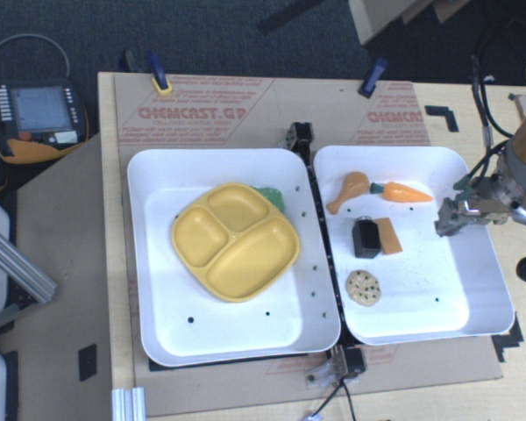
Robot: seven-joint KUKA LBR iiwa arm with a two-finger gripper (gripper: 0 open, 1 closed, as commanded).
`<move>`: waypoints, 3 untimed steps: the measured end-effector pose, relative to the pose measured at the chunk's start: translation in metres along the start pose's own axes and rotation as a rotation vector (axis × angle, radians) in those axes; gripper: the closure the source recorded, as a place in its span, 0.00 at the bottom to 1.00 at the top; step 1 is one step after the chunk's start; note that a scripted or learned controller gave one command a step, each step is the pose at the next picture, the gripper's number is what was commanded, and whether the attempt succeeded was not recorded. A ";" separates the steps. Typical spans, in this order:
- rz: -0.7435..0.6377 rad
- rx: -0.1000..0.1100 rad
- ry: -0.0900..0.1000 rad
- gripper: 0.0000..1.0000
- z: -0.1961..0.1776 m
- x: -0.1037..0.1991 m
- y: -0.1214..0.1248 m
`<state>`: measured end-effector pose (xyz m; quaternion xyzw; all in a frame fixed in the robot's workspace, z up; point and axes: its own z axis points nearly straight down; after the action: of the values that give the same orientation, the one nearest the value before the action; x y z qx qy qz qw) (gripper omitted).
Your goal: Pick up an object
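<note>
— Judging by looks, the carrot [407, 193] in the right bin [482, 279], upper middle, seems light, stiff and slick; I'd pinch its thick middle.

— Obstacles? The drumstick [346, 191] lies just beside it; black block [366, 238] and cookie [363, 288] sit lower. The gripper [450, 216] hovers at the right; its state I cannot tell.

L bin [149, 261]: divided plate [236, 251] near centre, w/ a small item [270, 197] tucked behind its far-right edge. R bin [473, 296]: drumstick [347, 190] & carrot [407, 194] at back, block [366, 238] touching cracker [387, 236] mid, cookie [363, 288] in front. Gripper [451, 215] at R bin's right wall.
</note>
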<state>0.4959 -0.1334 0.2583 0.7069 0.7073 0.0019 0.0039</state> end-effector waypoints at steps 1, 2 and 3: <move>-0.001 0.002 0.000 1.00 -0.030 0.000 0.001; -0.005 0.012 0.006 1.00 -0.008 0.053 -0.003; -0.006 0.010 0.005 1.00 -0.009 0.107 -0.003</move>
<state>0.4932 -0.0260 0.2665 0.7049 0.7093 0.0001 -0.0017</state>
